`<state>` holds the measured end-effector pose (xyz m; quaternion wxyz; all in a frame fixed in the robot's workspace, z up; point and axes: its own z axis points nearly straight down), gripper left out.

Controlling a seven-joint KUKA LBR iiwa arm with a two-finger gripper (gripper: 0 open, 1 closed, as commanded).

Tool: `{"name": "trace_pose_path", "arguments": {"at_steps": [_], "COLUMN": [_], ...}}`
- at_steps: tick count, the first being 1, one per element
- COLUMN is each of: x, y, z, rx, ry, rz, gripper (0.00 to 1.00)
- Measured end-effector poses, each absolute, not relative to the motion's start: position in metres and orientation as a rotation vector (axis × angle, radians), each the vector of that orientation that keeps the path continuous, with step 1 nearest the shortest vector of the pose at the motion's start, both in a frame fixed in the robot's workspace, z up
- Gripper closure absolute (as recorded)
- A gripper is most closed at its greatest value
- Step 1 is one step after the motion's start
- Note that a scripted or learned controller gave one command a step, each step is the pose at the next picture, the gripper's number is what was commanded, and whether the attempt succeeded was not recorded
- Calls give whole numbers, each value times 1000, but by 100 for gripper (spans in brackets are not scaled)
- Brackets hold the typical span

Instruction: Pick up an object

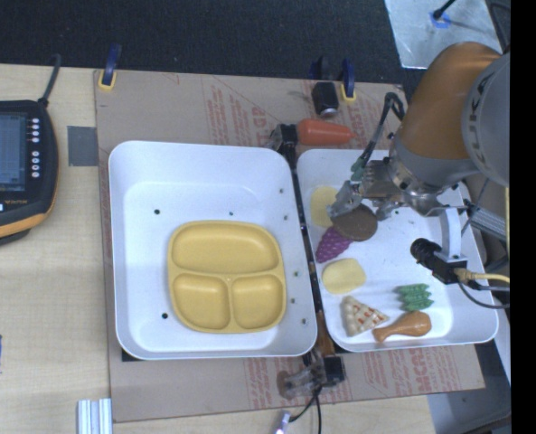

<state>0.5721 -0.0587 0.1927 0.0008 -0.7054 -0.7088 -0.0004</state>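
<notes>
- Camera view: the gripper hangs low over the right bin, at its far left part, close above a brown round piece. Whether it is open or closed cannot be told here.
- Around it lie toy foods: a pale yellow piece, purple grapes, a yellow lump, a pizza slice, a chicken leg and a green piece.
- The brown piece looks light, stiff and smooth, so probably slippery; a hold across its narrow sides seems best.
- The left bin holds a yellow tray.
</notes>
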Motion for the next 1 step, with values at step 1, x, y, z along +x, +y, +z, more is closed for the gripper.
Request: {"name": "trace_pose_path", "arguments": {"at_steps": [1], "x": [548], "y": [-14], "z": [205], "rx": [-2212], "ry": [-2226], "rz": [5], "gripper": [100]}}
